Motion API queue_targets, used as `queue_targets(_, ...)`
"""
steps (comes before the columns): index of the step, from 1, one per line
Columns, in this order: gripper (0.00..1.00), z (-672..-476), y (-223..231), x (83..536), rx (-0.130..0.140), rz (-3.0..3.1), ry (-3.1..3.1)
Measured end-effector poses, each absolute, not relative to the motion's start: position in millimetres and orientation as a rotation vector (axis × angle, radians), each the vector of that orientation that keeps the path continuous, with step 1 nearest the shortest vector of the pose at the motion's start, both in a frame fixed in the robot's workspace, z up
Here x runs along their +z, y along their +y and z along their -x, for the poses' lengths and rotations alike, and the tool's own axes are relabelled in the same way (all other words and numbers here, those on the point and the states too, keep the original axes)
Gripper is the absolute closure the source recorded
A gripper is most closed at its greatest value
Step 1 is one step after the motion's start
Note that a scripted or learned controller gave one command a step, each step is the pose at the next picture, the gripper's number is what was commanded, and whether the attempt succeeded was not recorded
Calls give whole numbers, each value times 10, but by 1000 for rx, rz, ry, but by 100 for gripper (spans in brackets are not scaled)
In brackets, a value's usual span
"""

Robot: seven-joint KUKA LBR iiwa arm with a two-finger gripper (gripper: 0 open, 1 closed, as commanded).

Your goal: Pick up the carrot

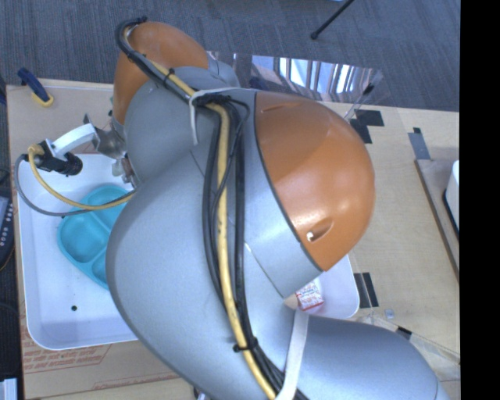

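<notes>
Frankly, where the carrot lies cannot be told: the grey arm (203, 258) reaches across the middle of the view and covers much of both bins. The gripper (117, 156) sits at the arm's far end, over the upper part of the left bin (47, 312), and mostly behind the arm's own body. Whether it is released, clenched or grasping something cannot be told.

Just left of the gripper a white bracket (74, 139) and a black connector (58, 164) stick out, and a yellow cable (62, 205) loops down from them over the bin floor. Below the cable a light blue divided tray (82, 234) lies in the left bin, its right side hidden by the arm. A corner of the right bin (344, 291) shows under the arm's large orange dome (312, 180), with a small red and white label (310, 297) beside it.

Cables run along the arm, tied down with white straps. On the wooden bench (406, 234) are strips of black tape (366, 289), and a blue and yellow clamp (35, 86) lies near the upper left corner. A shiny metal piece (328, 74) stands at the bench's far edge, against dark carpet (234, 23).
</notes>
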State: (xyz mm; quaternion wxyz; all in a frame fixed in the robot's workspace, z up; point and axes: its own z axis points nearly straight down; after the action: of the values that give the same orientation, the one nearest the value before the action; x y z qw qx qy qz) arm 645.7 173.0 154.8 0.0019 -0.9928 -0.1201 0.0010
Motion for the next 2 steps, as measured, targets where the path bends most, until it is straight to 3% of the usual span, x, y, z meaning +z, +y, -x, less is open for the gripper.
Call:
queue_targets(1, 0, -6472, 2144, 1044, -10, 3131, -326)
queue_targets(2, 100, -6465, 2156, 1093, -12, 3128, -333)
